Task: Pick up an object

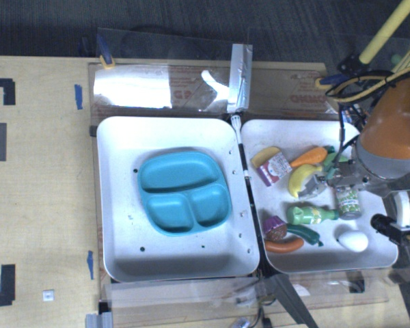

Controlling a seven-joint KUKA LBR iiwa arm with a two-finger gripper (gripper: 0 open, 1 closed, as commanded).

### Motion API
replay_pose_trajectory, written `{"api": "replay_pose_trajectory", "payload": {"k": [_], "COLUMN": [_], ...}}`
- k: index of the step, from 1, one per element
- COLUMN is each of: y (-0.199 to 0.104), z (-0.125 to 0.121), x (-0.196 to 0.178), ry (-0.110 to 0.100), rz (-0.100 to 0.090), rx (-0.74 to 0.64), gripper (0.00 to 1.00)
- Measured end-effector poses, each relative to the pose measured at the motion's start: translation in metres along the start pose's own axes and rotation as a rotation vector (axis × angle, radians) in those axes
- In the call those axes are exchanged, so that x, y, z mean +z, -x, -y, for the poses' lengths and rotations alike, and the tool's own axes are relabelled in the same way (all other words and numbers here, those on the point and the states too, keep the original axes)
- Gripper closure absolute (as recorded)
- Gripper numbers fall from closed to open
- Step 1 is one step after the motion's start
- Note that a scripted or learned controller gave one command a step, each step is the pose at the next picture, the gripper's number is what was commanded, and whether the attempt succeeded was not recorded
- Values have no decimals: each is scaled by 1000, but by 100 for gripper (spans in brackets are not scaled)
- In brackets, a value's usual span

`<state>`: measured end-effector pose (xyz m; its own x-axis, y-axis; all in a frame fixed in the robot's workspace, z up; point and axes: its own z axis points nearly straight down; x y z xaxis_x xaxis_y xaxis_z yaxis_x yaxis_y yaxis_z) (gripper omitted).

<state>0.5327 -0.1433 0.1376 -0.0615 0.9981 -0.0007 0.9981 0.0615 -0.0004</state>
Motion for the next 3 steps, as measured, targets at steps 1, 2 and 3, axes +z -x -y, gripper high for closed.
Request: {"api": "replay_pose_trajectory", "payload": {"k": [1,2,3], "y": [-20,-14,-14], "z": [-5,-11,-11], "x": [-42,52,52], "ry": [-1,4,5], "rz": [-1,0,0], "rx": [54,-77,-76], "gripper": [0,0,0]}}
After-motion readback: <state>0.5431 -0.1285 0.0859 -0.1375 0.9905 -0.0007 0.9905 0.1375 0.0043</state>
